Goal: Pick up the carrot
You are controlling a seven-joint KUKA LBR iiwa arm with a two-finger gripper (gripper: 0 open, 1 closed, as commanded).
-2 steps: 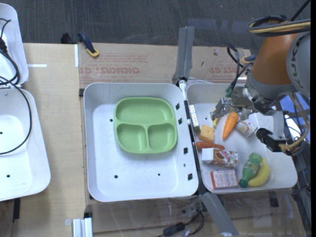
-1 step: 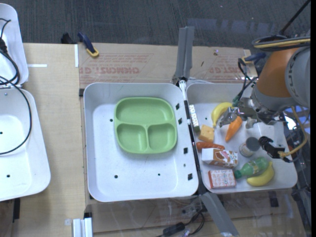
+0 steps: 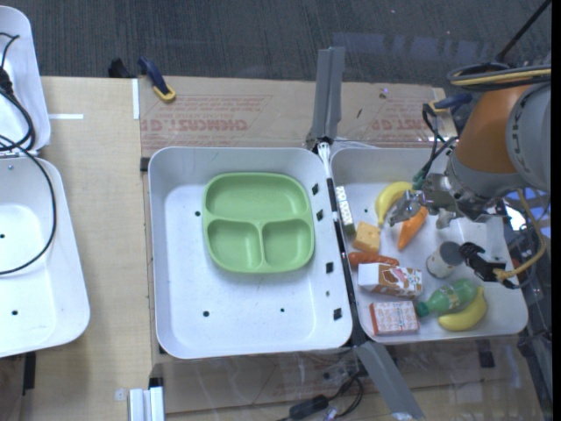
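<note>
The left bin has lots of bare white floor around the green plate in its middle. The right bin is crowded, with little room between the things. The arm reaches in over its far side. The gripper grips the carrot at its top end, beside a banana. The cardboard behind the bins has red letters, upside down and too faint to read. The small red box has a label too small to read.
</note>
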